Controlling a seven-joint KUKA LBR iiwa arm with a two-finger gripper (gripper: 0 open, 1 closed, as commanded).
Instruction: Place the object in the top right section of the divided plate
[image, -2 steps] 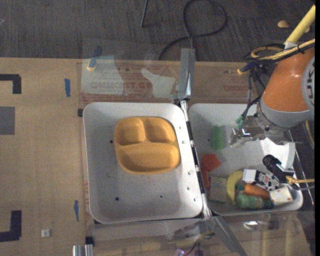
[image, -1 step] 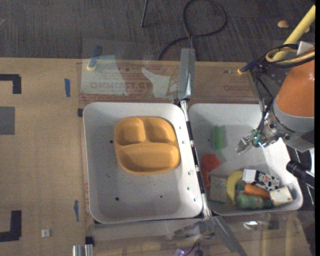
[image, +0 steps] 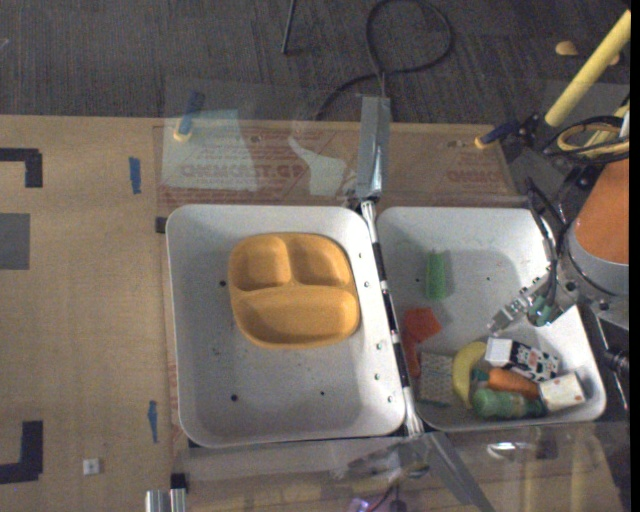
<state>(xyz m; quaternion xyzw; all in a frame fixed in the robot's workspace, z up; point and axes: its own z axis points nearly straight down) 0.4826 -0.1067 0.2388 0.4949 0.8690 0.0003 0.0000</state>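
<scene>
The grey arm (image: 600, 235) with its orange band reaches in from the right over the right bin (image: 470, 235), wrist angled down and leftward. Its claw (image: 515, 312) hangs low above the bin floor, fingers slightly apart with nothing between them. Just below it lies a heap of toy items: a yellow banana (image: 465, 368), an orange carrot (image: 512, 381), a green cylinder (image: 436, 275) standing apart with its long axis running up-down. The orange divided plate (image: 293, 290) sits in the left bin (image: 200, 330), its two small sections toward the top.
</scene>
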